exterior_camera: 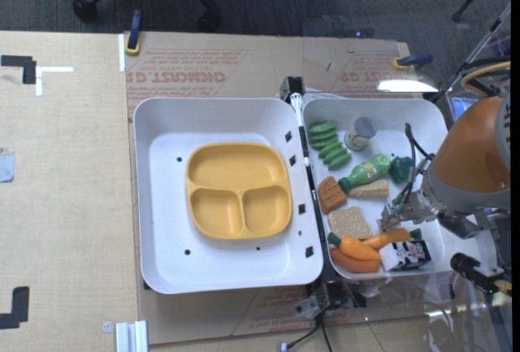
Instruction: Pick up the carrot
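Two shallow white bins are seen side by side on the bench; the left bin (154, 204) holds a yellow divided plate (239, 189) in its middle, and bare white floor is left all around the plate, up to the raised rim; the right bin (422, 110) is much more crowded, and free floor is found there mainly along its far wall and its right side, where the arm (479, 155) comes in. In the right bin several things are placed: green sliced pieces (328, 143) near the far left corner, a small grey cup (361, 129) beside them, a green bottle-shaped toy (370, 171) toward the middle, a brown waffle-like piece (331, 193) by the dividing wall, a pale bread slice (351, 222) below it, and a black and white card (408, 254) near the front rim.

The gripper (398, 216) is lowered into the right bin, between the bread slice and the card; it cannot be told whether it is released or clenched, and nothing is clearly seen in its grasp.

The carrot (359, 247) is lying on the bin floor at the front left corner, close to the front rim and the dividing wall; it is found just beside the gripper, on the near left of it, next to a reddish-orange piece (354, 262); contact between them cannot be judged.
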`<state>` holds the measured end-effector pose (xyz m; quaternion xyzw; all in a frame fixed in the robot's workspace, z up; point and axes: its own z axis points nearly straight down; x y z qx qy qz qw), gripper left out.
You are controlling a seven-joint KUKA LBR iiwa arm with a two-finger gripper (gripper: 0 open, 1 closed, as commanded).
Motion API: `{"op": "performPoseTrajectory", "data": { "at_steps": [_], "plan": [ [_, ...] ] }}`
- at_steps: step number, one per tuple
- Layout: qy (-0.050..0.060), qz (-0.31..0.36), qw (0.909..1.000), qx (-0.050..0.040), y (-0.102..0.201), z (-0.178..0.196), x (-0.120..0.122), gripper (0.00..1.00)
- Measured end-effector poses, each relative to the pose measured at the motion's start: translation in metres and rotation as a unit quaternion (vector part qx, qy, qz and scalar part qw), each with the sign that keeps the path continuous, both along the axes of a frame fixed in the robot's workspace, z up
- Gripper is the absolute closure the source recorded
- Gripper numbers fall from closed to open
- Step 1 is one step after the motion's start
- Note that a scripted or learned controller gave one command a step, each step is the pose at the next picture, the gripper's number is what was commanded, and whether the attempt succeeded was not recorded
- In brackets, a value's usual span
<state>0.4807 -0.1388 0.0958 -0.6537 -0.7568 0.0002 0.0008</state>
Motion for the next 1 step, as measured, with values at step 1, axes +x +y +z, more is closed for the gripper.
{"op": "performPoseTrajectory", "data": {
  "at_steps": [1],
  "plan": [
    [0.001, 0.025, 0.9997, 0.0003, 0.0215, -0.0068, -0.0015, 1.0]
  ]
}}
